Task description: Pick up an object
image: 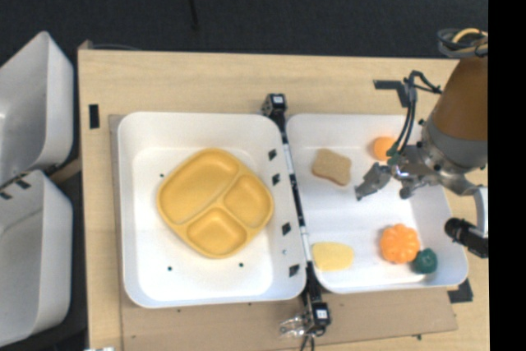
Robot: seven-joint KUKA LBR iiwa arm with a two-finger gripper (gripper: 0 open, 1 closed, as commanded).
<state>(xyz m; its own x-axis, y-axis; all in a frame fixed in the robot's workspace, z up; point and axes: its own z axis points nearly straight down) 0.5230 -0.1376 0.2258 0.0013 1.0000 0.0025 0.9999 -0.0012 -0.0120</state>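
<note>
The surface is sitting under everything, and it is tan like wood. Two white bins are resting on it side by side. The left bin is holding a big yellow tray with three parts, and the tray is lying tilted near the middle of that bin. The right bin is holding the small things.

The arm is reaching in from the right. It is grey with an orange band, and it is hanging over the right bin's far right side. The hand is pointing left and down over the middle of the right bin. Its two fingers are spreading apart, and nothing is sitting between them.

A brown toast piece is lying near the top left of the right bin, just left of the hand. An orange pumpkin is sitting near the bottom right, below the hand. A pale yellow piece is lying at the bottom left, close to the wall between the bins. A small orange ball is peeking out beside the arm, near the top. A tiny green thing is touching the pumpkin in the bottom right corner.
</note>
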